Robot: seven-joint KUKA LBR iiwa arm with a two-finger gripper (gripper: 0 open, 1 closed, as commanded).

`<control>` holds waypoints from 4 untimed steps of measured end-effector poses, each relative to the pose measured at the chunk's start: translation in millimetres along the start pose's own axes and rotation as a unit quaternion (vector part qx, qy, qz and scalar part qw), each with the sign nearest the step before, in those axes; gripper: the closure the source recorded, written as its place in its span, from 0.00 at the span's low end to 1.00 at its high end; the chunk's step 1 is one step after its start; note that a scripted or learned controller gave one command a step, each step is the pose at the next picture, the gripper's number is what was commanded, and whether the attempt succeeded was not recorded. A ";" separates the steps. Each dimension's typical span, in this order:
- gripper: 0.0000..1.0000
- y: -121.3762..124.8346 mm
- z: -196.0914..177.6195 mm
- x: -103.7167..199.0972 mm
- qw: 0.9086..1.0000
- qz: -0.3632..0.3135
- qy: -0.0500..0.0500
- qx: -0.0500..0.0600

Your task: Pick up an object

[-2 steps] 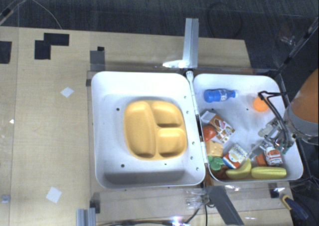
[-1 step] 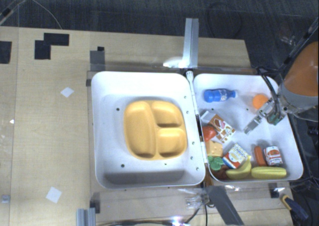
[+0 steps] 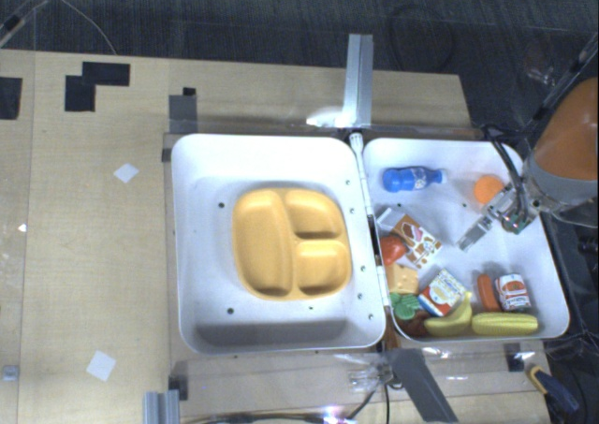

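Camera view: two white bins sitting side by side on the wooden bench. Left bin holding a yellow divided tray at its centre. Right bin carrying the clutter: a blue bottle lying in its upper left, an orange ball at upper right, a printed snack packet just below the bottle, a red item touching the packet's left side. Along the bottom edge a yellow banana lying flat, a small can just above it, a red-orange piece beside the can, a green piece at lower left.

Arm reaching in from the right of the frame, gripper hanging over bare bin floor in the right bin's middle, below the orange ball and right of the snack packet. Nothing sitting between the fingers; cannot tell whether the jaws are released or clenched.
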State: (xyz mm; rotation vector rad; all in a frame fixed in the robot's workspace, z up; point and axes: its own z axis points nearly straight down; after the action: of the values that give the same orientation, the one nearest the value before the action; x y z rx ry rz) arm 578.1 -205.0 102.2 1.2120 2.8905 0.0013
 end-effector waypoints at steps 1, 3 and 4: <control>0.00 60.5 12.2 -60.1 0.997 0.074 0.003 0.002; 0.00 65.2 0.0 -59.7 0.998 0.068 0.000 -0.001; 0.00 66.7 -22.9 -65.7 0.995 0.099 -0.001 -0.001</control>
State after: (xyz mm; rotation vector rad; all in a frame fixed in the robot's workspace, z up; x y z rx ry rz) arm 671.6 -205.1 125.8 1.4909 2.7533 0.0046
